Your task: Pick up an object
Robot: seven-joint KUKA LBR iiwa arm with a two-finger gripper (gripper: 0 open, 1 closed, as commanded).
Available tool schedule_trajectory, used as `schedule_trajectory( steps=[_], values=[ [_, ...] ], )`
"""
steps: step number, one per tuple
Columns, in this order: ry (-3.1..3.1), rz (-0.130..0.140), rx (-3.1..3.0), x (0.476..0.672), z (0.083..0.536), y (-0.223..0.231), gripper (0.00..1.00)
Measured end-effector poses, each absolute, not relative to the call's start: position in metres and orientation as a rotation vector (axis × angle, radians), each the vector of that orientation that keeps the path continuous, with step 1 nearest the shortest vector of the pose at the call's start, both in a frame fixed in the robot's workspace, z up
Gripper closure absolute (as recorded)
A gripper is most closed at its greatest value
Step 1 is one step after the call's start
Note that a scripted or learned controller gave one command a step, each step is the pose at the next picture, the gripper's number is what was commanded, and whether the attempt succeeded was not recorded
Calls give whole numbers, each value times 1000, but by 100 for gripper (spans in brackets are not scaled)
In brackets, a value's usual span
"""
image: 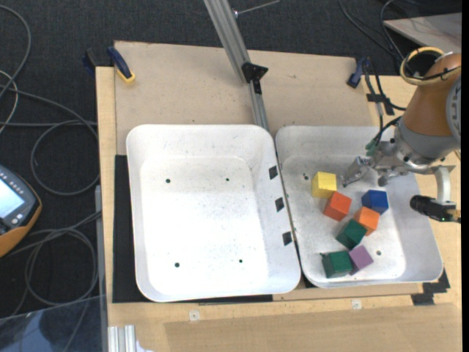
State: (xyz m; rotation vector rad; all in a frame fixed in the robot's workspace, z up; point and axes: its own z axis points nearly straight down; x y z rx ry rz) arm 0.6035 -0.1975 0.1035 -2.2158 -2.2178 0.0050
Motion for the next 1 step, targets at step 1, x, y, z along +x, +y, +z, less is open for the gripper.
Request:
schedule_trajectory(
  steps=[1],
  values=[
    [-2224,-3,-2222,606,119,-198,100]
  ],
)
